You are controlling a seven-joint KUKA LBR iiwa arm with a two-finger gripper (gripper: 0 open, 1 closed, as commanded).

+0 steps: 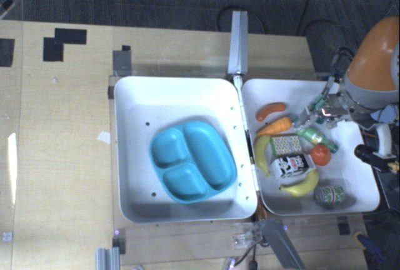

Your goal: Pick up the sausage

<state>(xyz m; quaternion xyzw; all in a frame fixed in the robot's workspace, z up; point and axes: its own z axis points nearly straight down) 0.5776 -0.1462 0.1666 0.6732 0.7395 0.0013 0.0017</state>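
Right bin (374,200) holds sausage (270,111); carton (291,165) print unreadable.

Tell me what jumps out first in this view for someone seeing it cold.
The bright blue divided plate lying alone in the left bin. Next, the crowd of toy food in the right bin, with the sausage at its far left corner beside a carrot, and the gripper hovering just right of them.

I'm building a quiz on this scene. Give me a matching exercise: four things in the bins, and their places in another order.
Things:
1. sausage
2. blue plate
3. tomato
4. can

Places:
A. left bin's middle
B. right bin's near right corner
C. right bin's far left, above the carrot
D. right of the milk carton

Pairs: 1-C, 2-A, 3-D, 4-B
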